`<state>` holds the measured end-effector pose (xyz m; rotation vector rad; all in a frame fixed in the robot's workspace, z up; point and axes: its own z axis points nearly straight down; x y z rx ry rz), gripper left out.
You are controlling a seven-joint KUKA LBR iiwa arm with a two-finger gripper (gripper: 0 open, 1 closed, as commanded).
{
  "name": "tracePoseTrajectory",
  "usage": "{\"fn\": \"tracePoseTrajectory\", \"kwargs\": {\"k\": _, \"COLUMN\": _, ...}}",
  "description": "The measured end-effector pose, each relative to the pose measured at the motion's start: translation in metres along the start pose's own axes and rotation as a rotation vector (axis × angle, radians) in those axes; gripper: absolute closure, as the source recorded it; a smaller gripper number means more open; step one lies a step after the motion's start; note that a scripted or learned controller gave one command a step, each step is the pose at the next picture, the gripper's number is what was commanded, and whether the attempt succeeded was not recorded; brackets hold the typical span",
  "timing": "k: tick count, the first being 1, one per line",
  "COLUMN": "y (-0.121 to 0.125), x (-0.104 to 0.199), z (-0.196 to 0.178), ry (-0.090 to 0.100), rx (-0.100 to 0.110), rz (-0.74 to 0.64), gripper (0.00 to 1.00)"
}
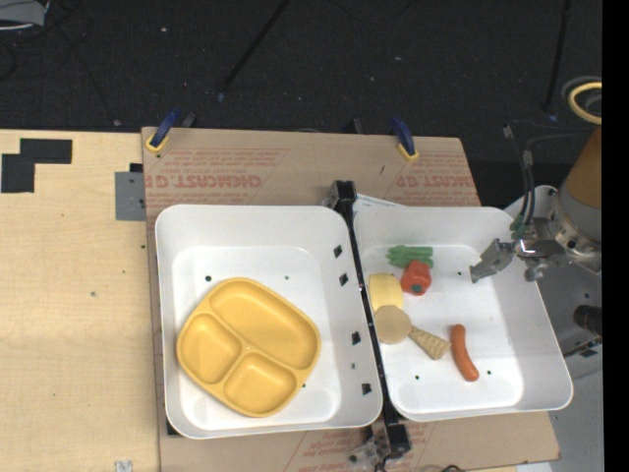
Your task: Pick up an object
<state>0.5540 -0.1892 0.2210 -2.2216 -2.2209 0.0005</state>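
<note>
Sausage (465,352) lies clear of cone (428,341) and tomato (417,278); claw (488,265) hovers open, holding nothing.

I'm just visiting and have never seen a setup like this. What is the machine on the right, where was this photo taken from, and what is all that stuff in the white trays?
The photo comes from one camera fixed above the bench, looking down at a slant. The machine entering from the right is a robot arm; the grey part at its tip is its claw, used for picking things up. It hangs over the right bin and nothing can be seen in it. Whether it is open or shut is too small to tell.

The left bin holds a yellow plate with three compartments. The right bin holds toy food: a green piece, a red piece, a yellow block, an ice-cream cone and a sausage.
</note>
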Motion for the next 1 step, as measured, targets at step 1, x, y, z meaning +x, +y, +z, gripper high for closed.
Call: {"fn": "tracePoseTrajectory", "kwargs": {"k": 1, "y": 0.0226, "x": 0.0242, "z": -0.0225, "ry": 0.0, "rx": -0.002, "rz": -0.003, "gripper": 0.0}}
